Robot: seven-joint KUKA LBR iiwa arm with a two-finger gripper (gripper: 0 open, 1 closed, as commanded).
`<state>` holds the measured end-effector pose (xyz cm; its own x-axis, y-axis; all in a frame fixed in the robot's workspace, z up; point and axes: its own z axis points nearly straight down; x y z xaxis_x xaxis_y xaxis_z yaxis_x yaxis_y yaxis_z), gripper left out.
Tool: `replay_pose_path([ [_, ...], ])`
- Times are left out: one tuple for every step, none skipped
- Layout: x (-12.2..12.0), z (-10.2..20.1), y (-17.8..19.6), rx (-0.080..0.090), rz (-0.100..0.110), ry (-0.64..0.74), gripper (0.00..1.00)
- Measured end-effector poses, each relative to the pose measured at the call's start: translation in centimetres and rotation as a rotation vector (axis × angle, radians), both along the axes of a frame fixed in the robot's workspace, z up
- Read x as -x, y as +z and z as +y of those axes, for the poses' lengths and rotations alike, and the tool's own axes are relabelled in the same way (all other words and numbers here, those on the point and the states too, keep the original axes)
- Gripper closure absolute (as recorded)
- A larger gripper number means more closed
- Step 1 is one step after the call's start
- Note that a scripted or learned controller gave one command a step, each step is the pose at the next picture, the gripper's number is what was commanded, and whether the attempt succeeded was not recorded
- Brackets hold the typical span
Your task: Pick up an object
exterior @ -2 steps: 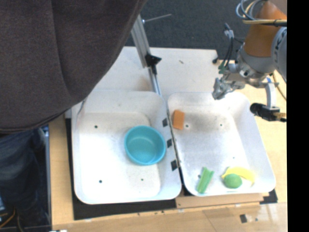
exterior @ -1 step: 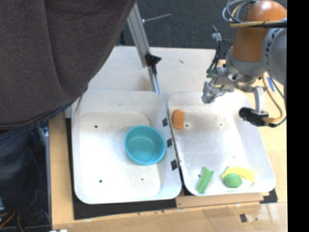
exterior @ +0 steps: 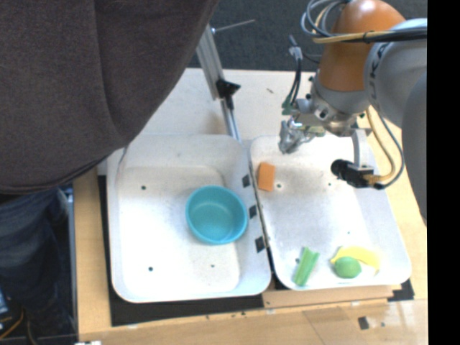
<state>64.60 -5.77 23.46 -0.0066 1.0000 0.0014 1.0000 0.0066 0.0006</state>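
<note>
Camera view shows a small orange block [exterior: 266,177] lying in the right bin [exterior: 374,214].

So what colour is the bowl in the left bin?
The bowl is light blue, a turquoise shade, seen clearly in the camera view from above.

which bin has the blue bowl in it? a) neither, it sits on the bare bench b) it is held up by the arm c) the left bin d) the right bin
c, the blue bowl rests on the floor of the left bin, while the orange block, green stick and yellow and green pieces lie in the right bin.
</note>
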Motion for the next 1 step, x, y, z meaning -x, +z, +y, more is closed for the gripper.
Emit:
replay_pose_path([
  [0.70, 5.54, -0.44, 0.000, 0.001, 0.001, 1.00],
])
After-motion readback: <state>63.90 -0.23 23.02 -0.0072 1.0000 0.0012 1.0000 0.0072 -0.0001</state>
